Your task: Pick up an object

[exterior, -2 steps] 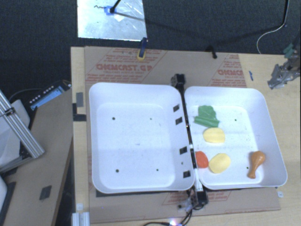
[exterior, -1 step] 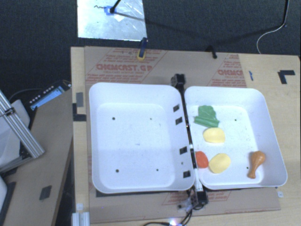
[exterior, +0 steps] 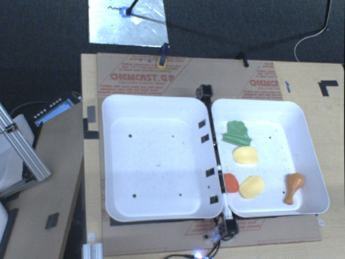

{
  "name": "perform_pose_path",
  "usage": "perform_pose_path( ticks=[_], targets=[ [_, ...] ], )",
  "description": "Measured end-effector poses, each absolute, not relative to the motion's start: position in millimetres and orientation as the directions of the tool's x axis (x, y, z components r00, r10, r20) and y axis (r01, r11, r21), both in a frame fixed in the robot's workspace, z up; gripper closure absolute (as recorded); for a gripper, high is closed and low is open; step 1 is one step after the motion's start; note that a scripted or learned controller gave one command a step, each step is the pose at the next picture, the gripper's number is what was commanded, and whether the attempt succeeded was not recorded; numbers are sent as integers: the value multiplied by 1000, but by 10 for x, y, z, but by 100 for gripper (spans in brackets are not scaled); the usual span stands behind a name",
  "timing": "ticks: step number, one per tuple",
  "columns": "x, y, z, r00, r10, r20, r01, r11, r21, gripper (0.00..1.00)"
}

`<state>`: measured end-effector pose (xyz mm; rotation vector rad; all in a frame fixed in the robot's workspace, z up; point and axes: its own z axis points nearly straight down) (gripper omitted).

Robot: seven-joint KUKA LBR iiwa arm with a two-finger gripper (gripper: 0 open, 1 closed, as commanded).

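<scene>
Since the arm reaches in from the right, the right bin point(exterior: 310, 139) lies nearer it — and all five pieces sit there: a green leafy piece point(exterior: 237, 133), two yellow lumps point(exterior: 245, 155) point(exterior: 251, 186), an orange-red piece point(exterior: 231, 183) against the inner wall, and a drumstick point(exterior: 294, 187) lying rightmost, long axis running near to far. How the hand stands I cannot tell. The left bin point(exterior: 156, 158) holds no pieces.

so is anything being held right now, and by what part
Nothing is held. The green piece, two yellow pieces, orange piece and drumstick all lie loose in the right bin.
</scene>
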<state>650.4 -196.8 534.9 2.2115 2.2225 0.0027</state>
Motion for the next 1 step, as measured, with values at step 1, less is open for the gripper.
perform_pose_path(
  ticks=[1],
  targets=[
    [6691,-1614,4073,-7,1000,3,1000,7,-8,100]
  ],
)
